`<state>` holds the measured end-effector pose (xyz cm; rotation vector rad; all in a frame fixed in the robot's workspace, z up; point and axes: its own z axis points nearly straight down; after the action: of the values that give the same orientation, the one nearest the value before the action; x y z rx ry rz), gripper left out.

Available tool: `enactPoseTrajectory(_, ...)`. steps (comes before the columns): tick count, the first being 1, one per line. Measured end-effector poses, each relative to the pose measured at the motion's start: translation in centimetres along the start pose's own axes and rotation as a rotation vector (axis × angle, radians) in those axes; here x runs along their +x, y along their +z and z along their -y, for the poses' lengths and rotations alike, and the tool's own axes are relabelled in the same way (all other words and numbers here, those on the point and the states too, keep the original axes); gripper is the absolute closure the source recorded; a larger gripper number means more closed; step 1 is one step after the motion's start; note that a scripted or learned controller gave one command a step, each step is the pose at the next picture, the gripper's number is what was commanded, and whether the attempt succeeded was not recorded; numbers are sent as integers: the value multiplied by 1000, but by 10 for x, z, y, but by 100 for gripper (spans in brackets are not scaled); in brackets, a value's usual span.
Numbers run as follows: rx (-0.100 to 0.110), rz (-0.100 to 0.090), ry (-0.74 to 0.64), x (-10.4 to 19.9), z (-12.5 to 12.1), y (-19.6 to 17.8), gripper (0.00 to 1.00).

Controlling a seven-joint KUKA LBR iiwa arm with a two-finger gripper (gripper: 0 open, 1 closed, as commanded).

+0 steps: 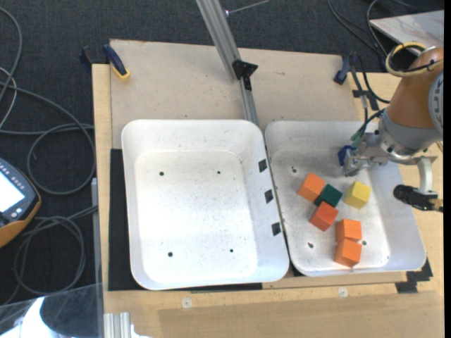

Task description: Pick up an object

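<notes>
Two white bins: the left bin (190,210) bare, the right bin (394,252) holding blocks. The gripper (354,162) hangs above them, grip impossible to tell. I'd drop squarely over the yellow block (358,194), which has room around it

This is a robotics lab. A plywood table (183,76) stands on dark carpet (49,48) and carries two white bins (134,146), held by blue clamps (116,60). Loose black cables (42,139) lie on the floor at the left. A metal pole (222,30) rises from the table, and an industrial arm (416,97) reaches in over coloured test blocks (331,213).
</notes>
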<state>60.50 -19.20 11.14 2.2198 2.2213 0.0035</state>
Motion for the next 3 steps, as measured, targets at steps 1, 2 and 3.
enactPoseTrajectory(1,-6,3,-1,3,-7,-64,100)
enactPoseTrajectory(2,-6,3,-1,3,-9,-119,100)
enactPoseTrajectory(3,-2,0,-6,52,-19,-123,100)
